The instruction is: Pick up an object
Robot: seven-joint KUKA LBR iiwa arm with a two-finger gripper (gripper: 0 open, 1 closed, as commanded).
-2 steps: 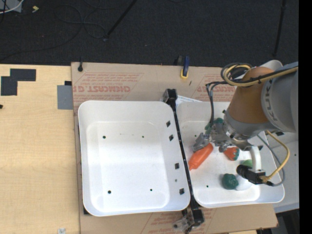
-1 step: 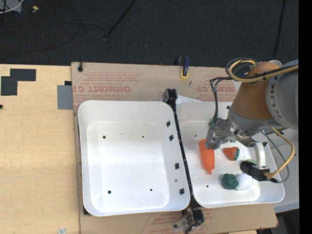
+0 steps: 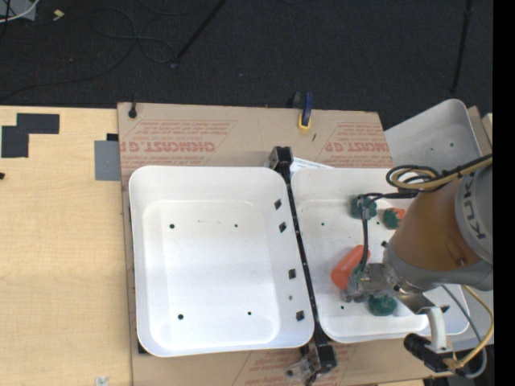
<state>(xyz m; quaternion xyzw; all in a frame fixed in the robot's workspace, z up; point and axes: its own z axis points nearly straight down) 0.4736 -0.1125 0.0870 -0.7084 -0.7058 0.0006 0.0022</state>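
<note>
Camera view — the gripper (image 3: 360, 286) is down in the right bin (image 3: 334, 215) beside an orange object (image 3: 348, 267), its finger opening impossible to tell — nothing visibly held, so the pick remains undone.

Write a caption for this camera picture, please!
Robot gripper reaches down beside an orange object in the right white bin.

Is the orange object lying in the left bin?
No, the orange object lies in the right bin, close to the divider, next to the gripper.
</note>
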